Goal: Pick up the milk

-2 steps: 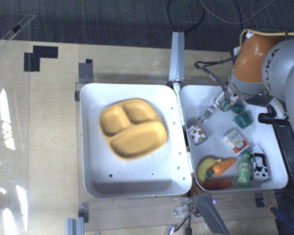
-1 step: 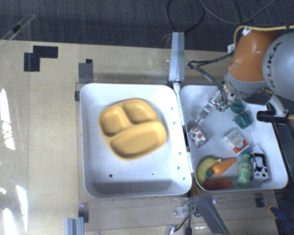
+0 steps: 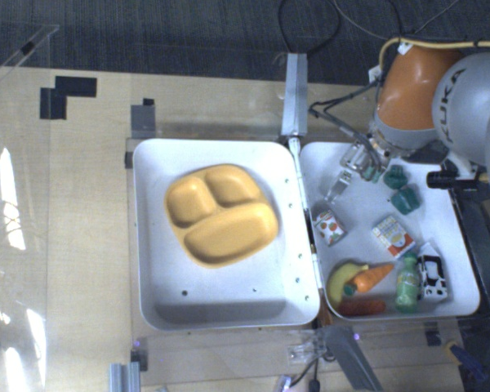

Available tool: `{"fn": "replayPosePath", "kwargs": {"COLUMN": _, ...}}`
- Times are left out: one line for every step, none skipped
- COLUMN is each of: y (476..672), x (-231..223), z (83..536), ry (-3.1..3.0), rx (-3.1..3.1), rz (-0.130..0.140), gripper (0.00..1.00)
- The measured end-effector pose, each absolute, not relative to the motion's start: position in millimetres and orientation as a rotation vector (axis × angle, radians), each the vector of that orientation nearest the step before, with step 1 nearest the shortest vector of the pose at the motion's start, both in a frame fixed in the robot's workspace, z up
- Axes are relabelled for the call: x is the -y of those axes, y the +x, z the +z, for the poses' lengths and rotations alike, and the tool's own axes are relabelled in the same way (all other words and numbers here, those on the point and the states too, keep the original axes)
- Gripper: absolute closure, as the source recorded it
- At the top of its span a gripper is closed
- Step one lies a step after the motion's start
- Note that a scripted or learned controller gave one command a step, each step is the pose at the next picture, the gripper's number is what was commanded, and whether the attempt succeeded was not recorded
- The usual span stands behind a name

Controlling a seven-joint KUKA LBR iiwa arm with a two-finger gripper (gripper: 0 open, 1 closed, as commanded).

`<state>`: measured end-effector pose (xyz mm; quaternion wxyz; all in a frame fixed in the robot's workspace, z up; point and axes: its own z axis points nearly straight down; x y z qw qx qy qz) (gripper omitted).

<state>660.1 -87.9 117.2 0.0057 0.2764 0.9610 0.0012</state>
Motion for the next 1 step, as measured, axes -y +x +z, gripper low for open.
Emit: {"fn": "replayPosePath", "kwargs": {"y": 576.2, "x": 82.3, "z": 164.5, "ry": 0.757, "rx": -3.04, "rz": 0.003, "gripper": 0.0}}
